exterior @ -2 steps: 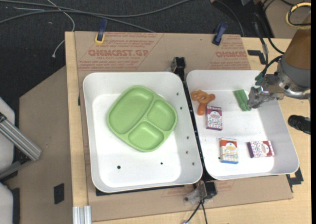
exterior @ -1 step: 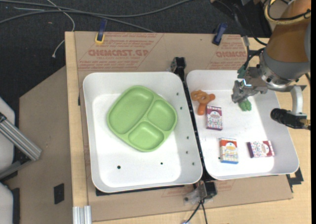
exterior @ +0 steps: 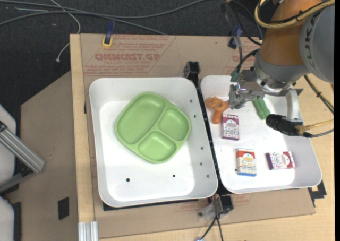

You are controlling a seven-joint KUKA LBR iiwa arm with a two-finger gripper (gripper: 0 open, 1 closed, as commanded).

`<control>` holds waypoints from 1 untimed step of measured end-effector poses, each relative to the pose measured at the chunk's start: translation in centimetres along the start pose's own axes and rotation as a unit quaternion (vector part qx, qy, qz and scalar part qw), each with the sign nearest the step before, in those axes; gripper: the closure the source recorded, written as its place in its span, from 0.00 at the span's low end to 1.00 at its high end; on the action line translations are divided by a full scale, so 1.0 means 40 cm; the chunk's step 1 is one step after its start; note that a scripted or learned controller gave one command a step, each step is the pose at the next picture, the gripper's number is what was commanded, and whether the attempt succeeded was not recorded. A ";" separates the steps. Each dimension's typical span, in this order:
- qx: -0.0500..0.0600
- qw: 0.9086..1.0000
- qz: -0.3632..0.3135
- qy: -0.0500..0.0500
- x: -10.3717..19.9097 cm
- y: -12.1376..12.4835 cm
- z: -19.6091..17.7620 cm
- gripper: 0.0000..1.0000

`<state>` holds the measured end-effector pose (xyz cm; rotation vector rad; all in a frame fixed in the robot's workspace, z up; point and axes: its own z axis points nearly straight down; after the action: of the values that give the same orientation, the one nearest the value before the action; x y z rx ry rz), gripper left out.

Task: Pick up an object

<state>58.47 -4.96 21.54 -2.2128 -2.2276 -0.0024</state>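
We look down on two shallow white bins side by side on a cardboard-covered bench. In the left bin (exterior: 106,181) a green divided plate (exterior: 153,127) lies tilted, with three compartments, taking up the middle and the 12 o'clock part of the bin floor.

The right bin (exterior: 308,173) holds the small items. At its 10 o'clock corner lies an orange piece (exterior: 216,107), something carrot-like, just beside the bin's left wall. Directly at 6 o'clock from it, a small purple-and-white packet (exterior: 231,127) lies flat, close to the orange piece; we cannot tell whether they touch. Further toward 6 o'clock sits a small red, white and blue carton (exterior: 246,161), and at 3 o'clock from that carton, a little apart, a dark purple packet (exterior: 280,160) lies flat. A green stick-shaped object (exterior: 261,107) lies slanted in the 12 o'clock part of the bin, partly under the arm's wrist.

The grey arm with its orange band (exterior: 287,22) reaches in from 2 o'clock. The gripper (exterior: 238,98) hangs low over the right bin, between the orange piece and the green object, just at 12 o'clock from the purple-and-white packet. We cannot tell how the gripper is set, and we see nothing held in it
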 end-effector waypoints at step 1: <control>-0.001 1.000 0.000 0.000 0.149 0.026 -0.028 1.00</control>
<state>59.45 1.00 22.67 -2.2136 -2.2295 -0.0054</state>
